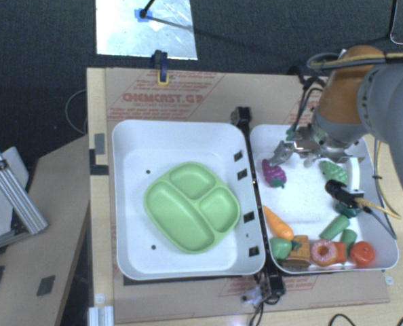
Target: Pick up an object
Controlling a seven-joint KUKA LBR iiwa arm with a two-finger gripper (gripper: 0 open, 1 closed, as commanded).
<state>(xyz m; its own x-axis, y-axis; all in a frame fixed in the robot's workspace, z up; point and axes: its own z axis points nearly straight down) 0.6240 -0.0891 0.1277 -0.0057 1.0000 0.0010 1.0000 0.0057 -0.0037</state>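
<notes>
So the gripper [280, 156] sits low over the upper left part of the right bin [303, 202], and the closest toy is the purple grapes [275, 174], lying just below and a touch left of the fingertips in the camera view, near the divider between the 2 bins. The fingers look spread apart with nothing between them, though they're small and a bit blurry, so that's a fairly soft read. The grapes are a roundish lump with no real long axis, so finger angle probably won't matter much; what matters is that the claw looks slightly off-centre from them, toward the top of the view. A short nudge toward the near edge and left would likely line it up before closing. Everything else is further off: a green veg [334, 170] tucked under the wrist, a carrot [279, 223] along the divider, and a donut [322, 251] and tomato [361, 252] down at the near edge. The left bin just holds a green plate [191, 207].
</notes>
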